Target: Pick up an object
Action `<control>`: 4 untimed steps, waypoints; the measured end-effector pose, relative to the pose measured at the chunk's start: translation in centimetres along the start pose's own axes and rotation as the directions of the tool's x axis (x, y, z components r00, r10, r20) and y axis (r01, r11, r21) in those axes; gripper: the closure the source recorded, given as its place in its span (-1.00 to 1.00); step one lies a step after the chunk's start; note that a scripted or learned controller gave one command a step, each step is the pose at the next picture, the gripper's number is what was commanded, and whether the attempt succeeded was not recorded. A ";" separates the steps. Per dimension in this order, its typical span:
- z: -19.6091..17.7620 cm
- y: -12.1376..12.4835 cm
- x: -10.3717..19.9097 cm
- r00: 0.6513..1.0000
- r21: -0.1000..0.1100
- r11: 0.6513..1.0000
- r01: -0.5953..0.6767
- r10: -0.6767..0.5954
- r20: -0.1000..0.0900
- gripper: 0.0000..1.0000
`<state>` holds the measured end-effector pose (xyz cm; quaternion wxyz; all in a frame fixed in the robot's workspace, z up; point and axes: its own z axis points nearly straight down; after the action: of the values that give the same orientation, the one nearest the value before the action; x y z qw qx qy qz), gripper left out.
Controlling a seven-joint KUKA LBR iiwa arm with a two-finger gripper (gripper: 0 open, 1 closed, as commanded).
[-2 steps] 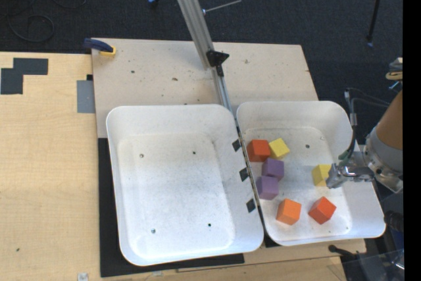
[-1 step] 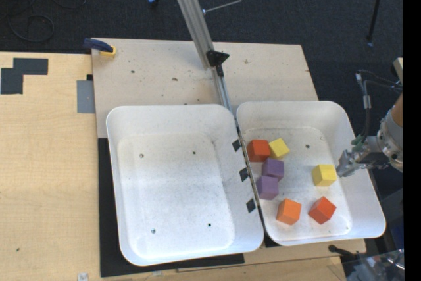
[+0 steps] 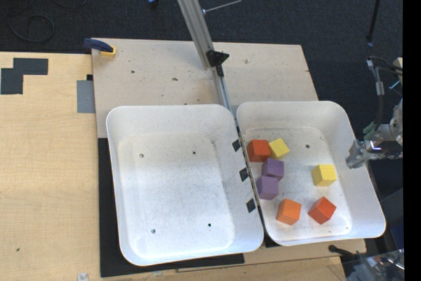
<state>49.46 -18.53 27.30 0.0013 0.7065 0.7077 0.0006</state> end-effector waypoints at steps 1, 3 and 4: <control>0.8 2.0 5.6 1.000 0.006 1.000 0.004 -0.004 -0.004 1.00; 2.4 6.2 15.2 1.000 0.005 1.000 0.004 -0.004 -0.003 1.00; 2.1 8.8 20.1 1.000 0.004 1.000 0.002 -0.002 -0.001 1.00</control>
<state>58.24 1.59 25.21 -0.0003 0.7059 0.7083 -0.0004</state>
